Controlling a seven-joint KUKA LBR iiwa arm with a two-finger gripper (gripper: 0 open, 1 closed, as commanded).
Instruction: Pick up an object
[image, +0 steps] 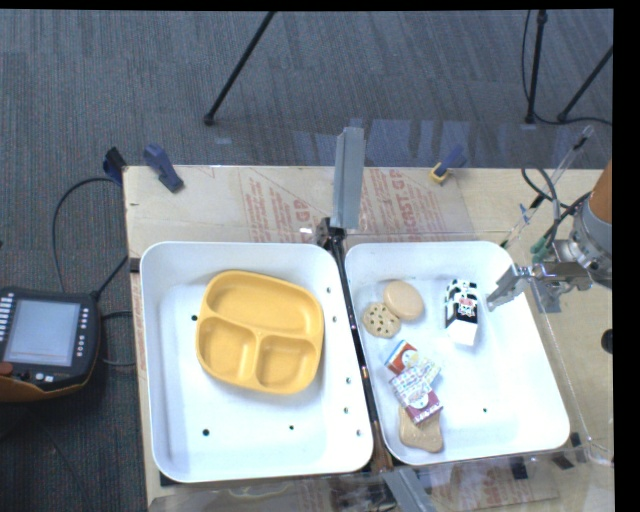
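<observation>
The right bin (520, 400) holds several small items. A black-and-white milk carton (461, 312) lies near its right middle. A tan round biscuit (404, 299) and a chocolate-chip cookie (380, 320) sit at the bin's upper left. Two red-and-white packets (414, 378) lie in the middle, with a tan bread-shaped piece (421, 431) just below them. My gripper (525, 293) hangs over the bin's upper right edge, to the right of the carton and apart from it. It looks open, with nothing between its fingers.
A yellow divided plate (262, 330) lies in the left bin (170, 420). A grey upright post (349, 185) stands behind the seam between the bins. Tripod legs and cables lie on the floor behind, and a tablet pendant (45, 335) sits at the far left.
</observation>
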